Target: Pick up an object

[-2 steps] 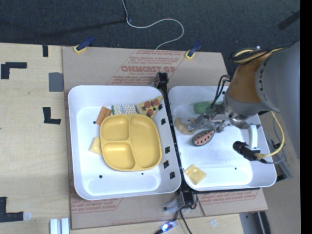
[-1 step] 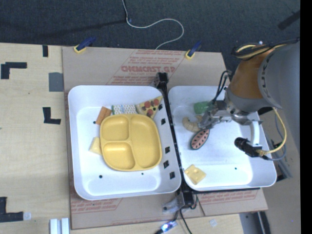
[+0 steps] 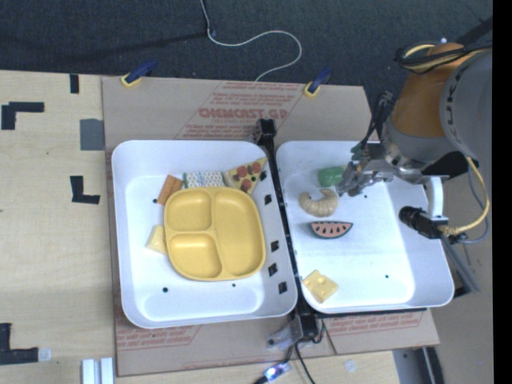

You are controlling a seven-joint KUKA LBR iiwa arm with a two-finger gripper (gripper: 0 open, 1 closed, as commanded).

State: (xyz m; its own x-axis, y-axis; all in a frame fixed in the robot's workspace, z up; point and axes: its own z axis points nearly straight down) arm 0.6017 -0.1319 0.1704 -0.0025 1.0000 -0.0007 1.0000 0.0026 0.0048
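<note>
A view from above, at a slant, onto a tabletop (image 3: 48,238) with two shallow white bins side by side on a sheet of cardboard (image 3: 232,110).

The left bin (image 3: 132,294) holds a yellow divided plate (image 3: 214,232). Around its upper edge lie small toy foods: an orange piece (image 3: 169,188), a pizza slice (image 3: 246,174) and a pale yellow wedge (image 3: 156,238) at its left side.

The right bin (image 3: 416,286) holds four small things. A green block (image 3: 329,176) lies near the top. Just below it is a tan croissant (image 3: 319,204). Below that, apart from it, is a watermelon slice (image 3: 331,229). A yellow cheese piece (image 3: 319,286) lies well apart, by the bin's lower left corner.

The arm (image 3: 436,94), grey with an orange band, reaches in from the right. Its gripper (image 3: 350,182) hangs low over the upper middle of the right bin, just beside the green block and just above and to the right of the croissant. It is small and dark in this view, so I cannot tell how far it is open, and nothing can be seen held in it.

The step in hand looks like the descent toward a grasp, with the green block or the croissant the likely target. The next move would call for settling squarely over one of them before closing, since the two lie close together and a poorly centred grip could nudge one aside.
</note>
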